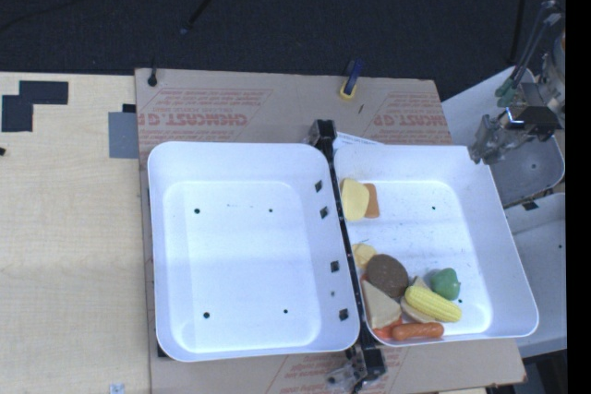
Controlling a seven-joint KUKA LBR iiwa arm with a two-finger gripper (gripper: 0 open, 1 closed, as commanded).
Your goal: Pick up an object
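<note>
Toy food lies in the right bin (480, 226): corn (432, 304), green pepper (446, 282), brown patty (386, 274), carrot (414, 331), and cheese (355, 199) at the far left. The claw (489, 143) hangs outside the bin's far right corner; its opening cannot be told.

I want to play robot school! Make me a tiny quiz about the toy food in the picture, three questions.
1. True or false: the toy food lies in the right bin.
2. Which thing touches the yellow corn?
A. the blue clamp
B. the green pepper
C. the black bracket
3. Fill in: the orange carrot lies along the bin's ____ edge, the one closest to the camera.

Key:
1. True. All the food sits in the right bin, mostly in its near left corner.
2. B. The pepper rests right against the corn.
3. Near. The tool hangs past the bin's far right corner, away from the food.
</note>
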